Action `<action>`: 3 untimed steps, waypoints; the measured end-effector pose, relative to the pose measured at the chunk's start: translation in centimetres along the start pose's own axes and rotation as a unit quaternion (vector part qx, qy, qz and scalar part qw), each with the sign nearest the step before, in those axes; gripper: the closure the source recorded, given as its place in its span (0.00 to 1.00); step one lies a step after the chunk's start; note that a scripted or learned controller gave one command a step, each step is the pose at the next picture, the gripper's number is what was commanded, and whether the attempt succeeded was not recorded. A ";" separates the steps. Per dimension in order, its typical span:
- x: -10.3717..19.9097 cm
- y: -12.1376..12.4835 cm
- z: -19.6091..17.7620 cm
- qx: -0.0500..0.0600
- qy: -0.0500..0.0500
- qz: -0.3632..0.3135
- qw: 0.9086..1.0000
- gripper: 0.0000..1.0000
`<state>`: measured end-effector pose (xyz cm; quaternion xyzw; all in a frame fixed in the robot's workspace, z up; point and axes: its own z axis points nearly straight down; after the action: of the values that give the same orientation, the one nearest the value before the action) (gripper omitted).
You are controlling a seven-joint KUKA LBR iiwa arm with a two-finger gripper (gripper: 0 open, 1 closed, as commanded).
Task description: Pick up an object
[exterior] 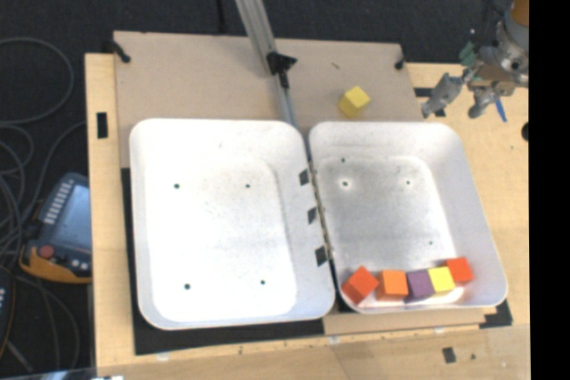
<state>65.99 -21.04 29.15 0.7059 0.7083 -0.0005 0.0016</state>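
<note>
Right now my jaws (463, 98) hang released, gripping nothing, past the right bin's (463, 156) far corner, while the blocks (408, 282) (five in a row) sit along its near wall, well apart from me.

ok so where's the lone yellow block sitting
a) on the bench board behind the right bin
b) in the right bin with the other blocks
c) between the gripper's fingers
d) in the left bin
a: the lone yellow block lies on the bench board, just beyond the far rim of the right bin, apart from the gripper.
</note>
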 end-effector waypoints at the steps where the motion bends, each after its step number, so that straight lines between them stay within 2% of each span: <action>1: 0.0 0.1 -1.2 -0.001 -0.001 -0.005 1.000 1.00; 2: 7.3 -5.1 14.0 0.005 0.002 -0.001 1.000 1.00; 3: 18.6 -4.5 9.2 -0.001 0.002 -0.003 1.000 1.00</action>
<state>61.44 -2.45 19.89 0.7039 0.7103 0.0021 0.0011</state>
